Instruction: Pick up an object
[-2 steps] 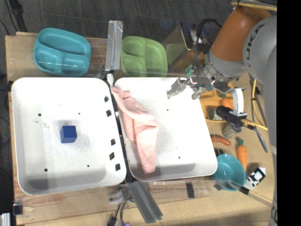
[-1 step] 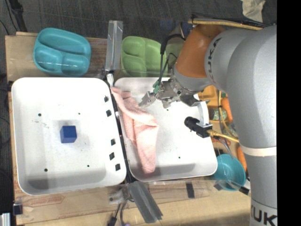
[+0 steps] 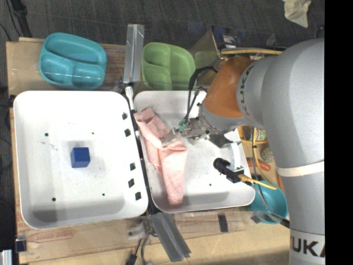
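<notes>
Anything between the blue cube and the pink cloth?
No object. In the camera view, cube and cloth are parted by the left bin's bare floor and both bins' adjoining rims.

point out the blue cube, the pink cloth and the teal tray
blue cube [image 3: 80,157], camera view, its middle
pink cloth [image 3: 172,173], camera view, middle of its long lower fold
teal tray [image 3: 62,49], camera view, bare left compartment

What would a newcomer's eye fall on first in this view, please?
The big grey arm with its orange band looms over the right bin, its gripper down by a crumpled pink cloth. In the left bin a small blue cube sits near the middle.
</notes>
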`<state>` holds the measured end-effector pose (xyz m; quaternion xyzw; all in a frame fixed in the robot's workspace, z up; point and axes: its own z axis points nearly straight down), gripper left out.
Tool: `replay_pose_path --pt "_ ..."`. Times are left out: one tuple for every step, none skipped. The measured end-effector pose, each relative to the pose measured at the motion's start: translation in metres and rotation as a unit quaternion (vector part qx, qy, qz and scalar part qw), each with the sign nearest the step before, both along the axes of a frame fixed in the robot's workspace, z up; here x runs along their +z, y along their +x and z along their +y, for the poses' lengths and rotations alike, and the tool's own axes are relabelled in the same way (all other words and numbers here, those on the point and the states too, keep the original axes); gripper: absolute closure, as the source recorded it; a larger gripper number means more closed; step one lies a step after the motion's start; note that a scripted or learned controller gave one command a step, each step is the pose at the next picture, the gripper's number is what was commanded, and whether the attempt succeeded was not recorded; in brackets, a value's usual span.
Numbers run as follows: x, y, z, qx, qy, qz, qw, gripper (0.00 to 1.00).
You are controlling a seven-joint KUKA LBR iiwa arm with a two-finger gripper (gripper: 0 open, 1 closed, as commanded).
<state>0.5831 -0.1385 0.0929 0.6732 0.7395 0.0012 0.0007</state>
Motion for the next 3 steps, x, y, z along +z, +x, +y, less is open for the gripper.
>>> replay_pose_path --pt "0.009 0.002 0.001 0.003 0.0007 0.001 1.0 1.0" --pt "0.127 0.031 0.083 0.077 -0.0004 0.003 0.9971 1.0" --pt "0.136 0.073 0.056 0.176 -0.0007 0.003 0.9843 1.0"
